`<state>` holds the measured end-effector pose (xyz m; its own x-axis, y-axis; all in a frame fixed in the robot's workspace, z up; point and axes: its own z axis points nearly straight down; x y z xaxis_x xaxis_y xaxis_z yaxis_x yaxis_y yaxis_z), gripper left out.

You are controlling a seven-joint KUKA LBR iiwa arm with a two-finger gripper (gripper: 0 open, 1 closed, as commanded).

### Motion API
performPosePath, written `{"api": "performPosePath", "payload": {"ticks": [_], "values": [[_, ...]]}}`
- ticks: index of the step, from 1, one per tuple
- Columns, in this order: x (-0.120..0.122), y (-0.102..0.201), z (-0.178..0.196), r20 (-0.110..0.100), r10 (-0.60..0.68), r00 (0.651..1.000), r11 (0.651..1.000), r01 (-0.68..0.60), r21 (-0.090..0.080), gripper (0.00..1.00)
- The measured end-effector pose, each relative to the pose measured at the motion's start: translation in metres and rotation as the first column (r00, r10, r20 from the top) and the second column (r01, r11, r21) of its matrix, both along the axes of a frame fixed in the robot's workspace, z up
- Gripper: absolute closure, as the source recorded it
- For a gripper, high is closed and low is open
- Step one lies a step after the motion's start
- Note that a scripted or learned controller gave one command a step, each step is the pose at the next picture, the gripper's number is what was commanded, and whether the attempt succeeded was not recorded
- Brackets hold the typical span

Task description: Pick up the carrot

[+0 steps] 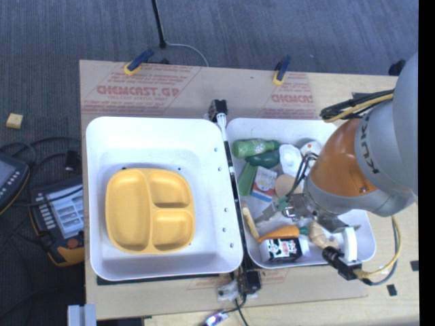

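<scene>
The carrot point(281, 233) is a short orange piece lying in the front part of the right bin point(363, 246), just above a black and white carton point(282, 248). My gripper point(285, 209) hangs low over the middle of that bin, directly behind the carrot and very close to it. The grey arm with its orange band point(340, 165) covers the bin's right half. I see nothing lifted clear of the bin.
The right bin is crowded: a green bottle point(256, 147), a dark green item point(264, 159), a white cup point(290, 156), a flat packet point(264, 182), a thin orange piece point(250, 225) at the left wall. The left bin point(102, 141) holds a yellow divided plate point(149, 208).
</scene>
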<state>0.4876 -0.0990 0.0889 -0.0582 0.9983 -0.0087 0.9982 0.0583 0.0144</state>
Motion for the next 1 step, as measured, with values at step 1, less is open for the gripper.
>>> {"api": "performPosePath", "payload": {"ticks": [1], "values": [[-0.0003, -0.0033, 0.0001, -0.005, 0.422, 0.907, 0.907, -0.422, -0.004, 0.0]]}}
